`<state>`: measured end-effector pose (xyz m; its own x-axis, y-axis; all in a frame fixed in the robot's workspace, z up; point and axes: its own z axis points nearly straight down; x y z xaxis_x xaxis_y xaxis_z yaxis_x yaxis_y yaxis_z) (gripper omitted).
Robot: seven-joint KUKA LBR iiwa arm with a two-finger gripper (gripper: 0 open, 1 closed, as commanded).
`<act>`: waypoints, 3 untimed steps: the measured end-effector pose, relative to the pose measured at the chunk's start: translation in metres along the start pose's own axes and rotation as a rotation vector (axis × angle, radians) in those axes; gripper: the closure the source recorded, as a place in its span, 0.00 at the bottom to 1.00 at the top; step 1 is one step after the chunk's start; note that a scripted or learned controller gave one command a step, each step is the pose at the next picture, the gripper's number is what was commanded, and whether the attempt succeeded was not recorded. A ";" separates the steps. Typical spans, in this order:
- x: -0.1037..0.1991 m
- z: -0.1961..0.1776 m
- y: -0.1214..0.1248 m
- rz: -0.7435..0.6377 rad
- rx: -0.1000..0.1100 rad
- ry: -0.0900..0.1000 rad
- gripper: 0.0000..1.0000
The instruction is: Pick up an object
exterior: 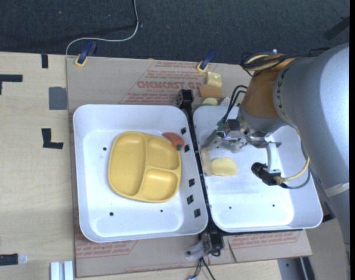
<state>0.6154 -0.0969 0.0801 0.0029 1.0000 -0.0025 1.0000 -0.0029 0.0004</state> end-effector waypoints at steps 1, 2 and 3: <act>-0.011 -0.004 0.055 -0.006 -0.003 0.002 0.00; -0.011 -0.014 0.053 -0.006 0.001 0.002 1.00; 0.063 -0.110 -0.008 -0.010 -0.001 0.006 1.00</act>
